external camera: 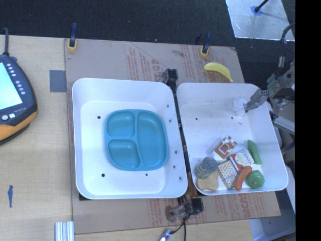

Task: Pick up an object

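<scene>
The gripper (249, 103) hovers over the right bin's (210, 109) far right corner; I cannot tell its state. Small toy foods (230, 165) cluster well apart, at the near right corner.

Two white bins side by side on tabletop (40, 185). Left bin (88, 177) holds blue divided plate (136, 139), three compartments. Right bin (200, 104) has toy food heaped in near right corner: tin can (205, 167), bread slice (207, 183), cracker (227, 172), sausage (242, 177), green pepper (256, 179), cucumber (254, 151), small house-printed box (225, 147). Banana (218, 70) on cardboard beyond right bin. Claw (246, 105) at right bin's far right, low over floor, apart from heap. Orange-edged pendant (14, 99) at left edge.
</scene>
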Tool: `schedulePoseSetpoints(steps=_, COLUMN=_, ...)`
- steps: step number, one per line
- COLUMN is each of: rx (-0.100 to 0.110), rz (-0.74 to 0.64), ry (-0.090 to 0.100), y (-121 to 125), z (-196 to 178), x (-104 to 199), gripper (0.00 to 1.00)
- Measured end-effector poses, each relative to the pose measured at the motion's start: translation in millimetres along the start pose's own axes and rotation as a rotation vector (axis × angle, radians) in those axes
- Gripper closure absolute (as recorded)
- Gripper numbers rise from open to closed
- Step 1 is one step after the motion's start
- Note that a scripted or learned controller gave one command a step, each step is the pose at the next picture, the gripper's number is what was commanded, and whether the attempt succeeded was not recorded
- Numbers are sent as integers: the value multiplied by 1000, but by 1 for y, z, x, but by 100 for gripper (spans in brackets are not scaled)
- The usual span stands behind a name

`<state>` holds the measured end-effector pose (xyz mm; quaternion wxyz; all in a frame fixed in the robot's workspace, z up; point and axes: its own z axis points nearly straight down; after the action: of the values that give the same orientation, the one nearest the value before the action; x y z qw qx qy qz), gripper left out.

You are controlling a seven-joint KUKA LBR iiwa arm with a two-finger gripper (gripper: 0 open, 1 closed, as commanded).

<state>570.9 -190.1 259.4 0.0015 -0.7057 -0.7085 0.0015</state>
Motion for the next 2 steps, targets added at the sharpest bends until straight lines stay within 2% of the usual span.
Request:
schedulePoseSetpoints(steps=1, rx=2, rz=-2, ry=-1, y=50, z=69, x=17, gripper=0)
schedulePoseSetpoints(steps=2, rx=2, rz=0, ry=0, y=-1, z=141, x=50, gripper=0)
